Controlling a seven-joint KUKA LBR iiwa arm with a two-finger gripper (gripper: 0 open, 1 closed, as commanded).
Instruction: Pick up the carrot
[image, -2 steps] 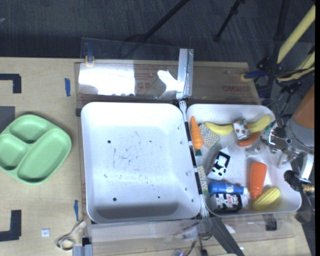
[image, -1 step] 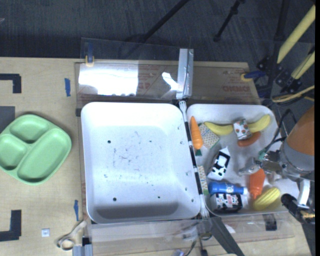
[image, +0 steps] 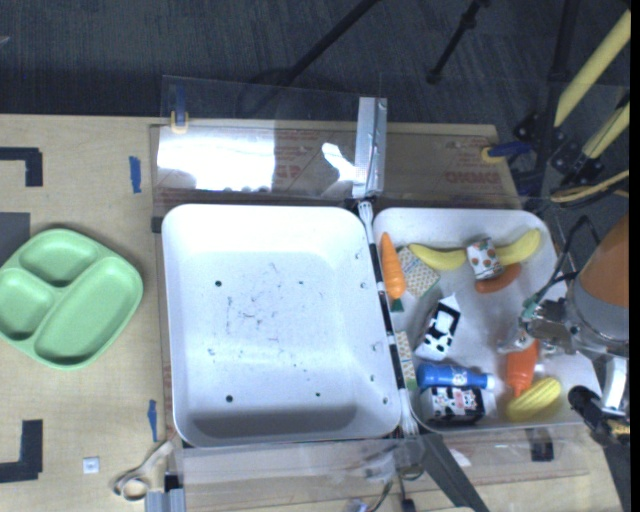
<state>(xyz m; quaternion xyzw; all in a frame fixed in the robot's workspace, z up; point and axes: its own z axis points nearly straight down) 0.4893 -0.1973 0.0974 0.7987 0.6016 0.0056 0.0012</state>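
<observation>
Grey arm low at rt bin, tool nr carrot

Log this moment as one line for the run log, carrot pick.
task: pick up carrot | carrot: lying at right bin's left wall, not held | gripper: low over right bin's right side, apart from carrot | left bin: beside it

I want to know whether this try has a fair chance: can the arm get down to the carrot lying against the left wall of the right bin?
Probably yes. The carrot lies bare from above. The bin wall hugs its left side and the banana lies near its right, which could crowd the pincer.
</observation>
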